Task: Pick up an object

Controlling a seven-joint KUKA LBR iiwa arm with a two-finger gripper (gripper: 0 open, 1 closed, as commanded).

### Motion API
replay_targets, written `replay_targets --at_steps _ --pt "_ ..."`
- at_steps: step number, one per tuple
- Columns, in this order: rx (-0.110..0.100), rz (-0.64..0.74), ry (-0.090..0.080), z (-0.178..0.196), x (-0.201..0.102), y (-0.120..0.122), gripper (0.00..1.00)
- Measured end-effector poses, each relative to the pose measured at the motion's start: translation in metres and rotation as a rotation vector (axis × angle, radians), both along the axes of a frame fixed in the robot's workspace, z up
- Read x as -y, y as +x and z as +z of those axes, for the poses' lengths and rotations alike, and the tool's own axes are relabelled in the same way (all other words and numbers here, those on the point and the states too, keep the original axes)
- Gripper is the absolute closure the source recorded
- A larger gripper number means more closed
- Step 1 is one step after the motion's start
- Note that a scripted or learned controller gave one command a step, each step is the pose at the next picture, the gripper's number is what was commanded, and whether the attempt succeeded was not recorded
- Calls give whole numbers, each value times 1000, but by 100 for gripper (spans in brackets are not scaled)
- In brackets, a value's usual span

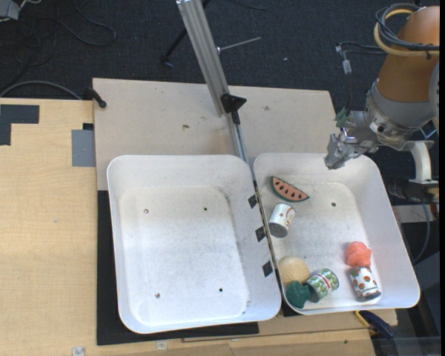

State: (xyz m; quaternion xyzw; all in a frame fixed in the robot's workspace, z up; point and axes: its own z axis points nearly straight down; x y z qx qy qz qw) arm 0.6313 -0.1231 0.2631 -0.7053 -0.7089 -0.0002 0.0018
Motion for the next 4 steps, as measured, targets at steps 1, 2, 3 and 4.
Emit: replay_targets --at_steps 1,2,3,4 --pt "-1 -2 -1 -2 -44 8 100" --pt "1 -2 -2 -4 -94 21 100" --pt "-2 -1 -1 -16 -156 24 100" --pt "-4 -2 -1 -38 -204 26 100"
